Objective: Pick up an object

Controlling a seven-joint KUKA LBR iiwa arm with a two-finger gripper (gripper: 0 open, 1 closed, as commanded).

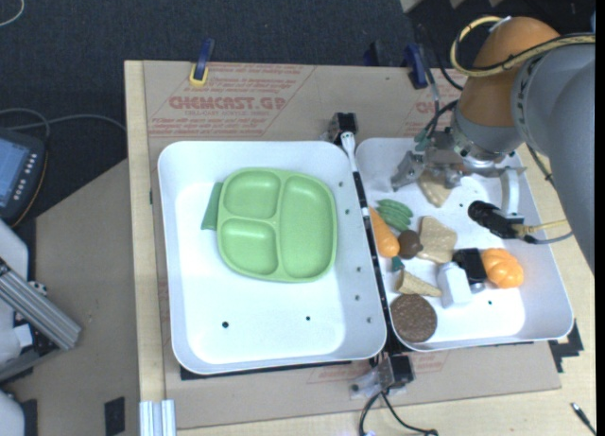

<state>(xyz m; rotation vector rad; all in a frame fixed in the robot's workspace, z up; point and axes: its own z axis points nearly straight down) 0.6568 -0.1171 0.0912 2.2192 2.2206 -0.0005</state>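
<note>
Overhead, arm bent down into right bin [544, 316]; hand [437, 171] grip state unclear.

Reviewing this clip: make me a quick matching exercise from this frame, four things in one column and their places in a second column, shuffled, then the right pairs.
Things:
1. green divided plate
2. gripper
3. brown round disc
4. orange toy

Places:
A. near edge of the right bin
B. middle of the left bin
C. far end of the right bin
D. right side of the right bin

Pairs: 1-B, 2-C, 3-A, 4-D
</note>
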